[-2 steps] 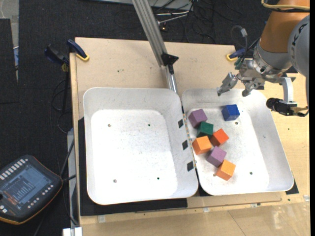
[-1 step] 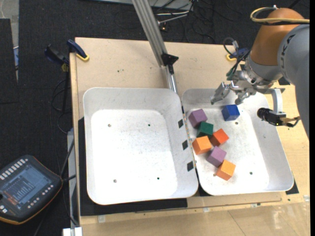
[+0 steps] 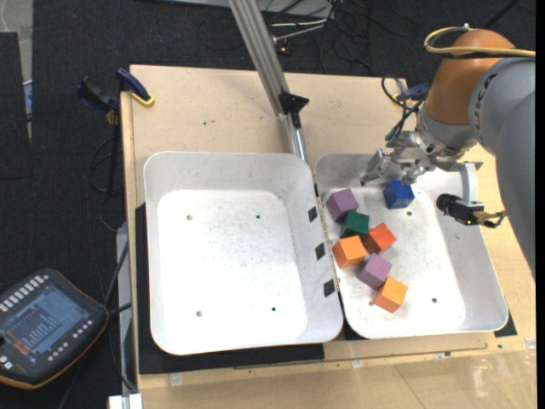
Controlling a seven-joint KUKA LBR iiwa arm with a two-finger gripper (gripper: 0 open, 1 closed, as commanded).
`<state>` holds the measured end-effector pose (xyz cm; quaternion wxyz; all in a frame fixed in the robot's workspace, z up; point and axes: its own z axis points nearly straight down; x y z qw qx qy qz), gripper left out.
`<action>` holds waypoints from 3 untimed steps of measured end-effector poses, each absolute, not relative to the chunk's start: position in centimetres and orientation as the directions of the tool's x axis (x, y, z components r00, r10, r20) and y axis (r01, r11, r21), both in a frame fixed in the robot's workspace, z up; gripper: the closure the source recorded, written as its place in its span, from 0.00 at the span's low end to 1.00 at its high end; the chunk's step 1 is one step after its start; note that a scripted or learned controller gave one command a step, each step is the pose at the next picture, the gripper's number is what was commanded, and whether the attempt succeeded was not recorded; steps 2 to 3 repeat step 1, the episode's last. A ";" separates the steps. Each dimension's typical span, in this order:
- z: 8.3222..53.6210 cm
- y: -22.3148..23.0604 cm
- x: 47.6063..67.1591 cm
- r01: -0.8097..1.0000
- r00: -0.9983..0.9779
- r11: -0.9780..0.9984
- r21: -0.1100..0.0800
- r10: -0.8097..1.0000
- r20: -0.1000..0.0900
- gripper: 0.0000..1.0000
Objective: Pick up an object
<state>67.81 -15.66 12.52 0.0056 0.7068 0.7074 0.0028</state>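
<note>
I've got the gripper [image 3: 393, 175] just above the blue cube [image 3: 398, 194] in the right bin [image 3: 477, 309], can't tell finger state, next: descend and clamp.

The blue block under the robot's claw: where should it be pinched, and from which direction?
From straight above, across two opposite flat sides. The blue block is a small cube sitting apart from the cluster of other blocks, with open bin floor around it, so fingers of the gripper should fit down both sides.
</note>
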 end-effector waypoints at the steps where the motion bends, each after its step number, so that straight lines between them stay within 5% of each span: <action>1: 13.5 -15.7 67.9 1.000 -0.002 0.002 0.015 1.000 -0.006 1.00; 3: 13.5 -15.7 67.9 1.000 -0.002 0.002 0.015 1.000 -0.006 1.00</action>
